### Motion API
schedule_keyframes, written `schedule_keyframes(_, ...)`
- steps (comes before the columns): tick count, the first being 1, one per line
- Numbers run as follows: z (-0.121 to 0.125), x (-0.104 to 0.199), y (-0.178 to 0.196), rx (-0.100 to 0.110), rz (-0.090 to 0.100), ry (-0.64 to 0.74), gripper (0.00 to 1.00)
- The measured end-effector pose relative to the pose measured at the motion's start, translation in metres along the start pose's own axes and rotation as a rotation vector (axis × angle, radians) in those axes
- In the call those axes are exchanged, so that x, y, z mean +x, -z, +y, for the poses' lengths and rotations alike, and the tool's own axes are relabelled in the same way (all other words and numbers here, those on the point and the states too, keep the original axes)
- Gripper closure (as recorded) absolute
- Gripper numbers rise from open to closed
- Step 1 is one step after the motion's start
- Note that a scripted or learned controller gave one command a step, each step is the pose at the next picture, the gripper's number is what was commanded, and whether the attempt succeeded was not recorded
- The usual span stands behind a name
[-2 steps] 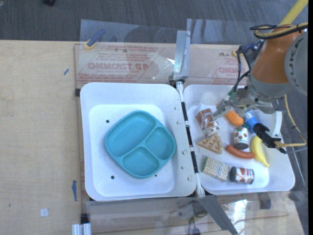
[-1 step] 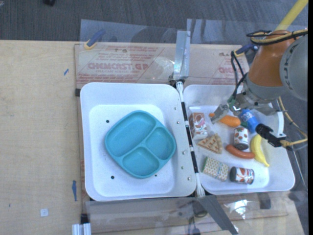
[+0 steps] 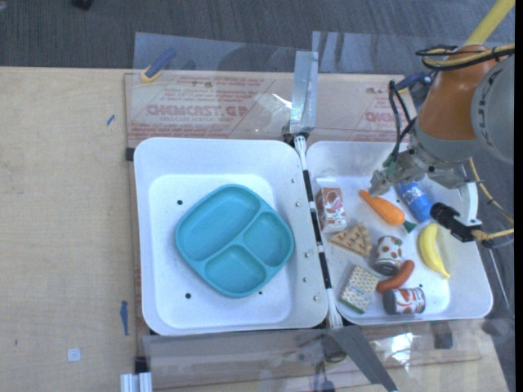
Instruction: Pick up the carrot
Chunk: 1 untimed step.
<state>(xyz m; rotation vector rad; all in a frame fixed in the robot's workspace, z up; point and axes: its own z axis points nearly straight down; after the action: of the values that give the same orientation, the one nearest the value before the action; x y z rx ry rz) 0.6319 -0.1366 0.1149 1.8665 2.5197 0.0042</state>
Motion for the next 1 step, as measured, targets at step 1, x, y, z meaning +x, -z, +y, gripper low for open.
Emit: schedule_keyframes(1,0.0000,0.0001,0.0000,0.000,0.000,0.000,0.00)
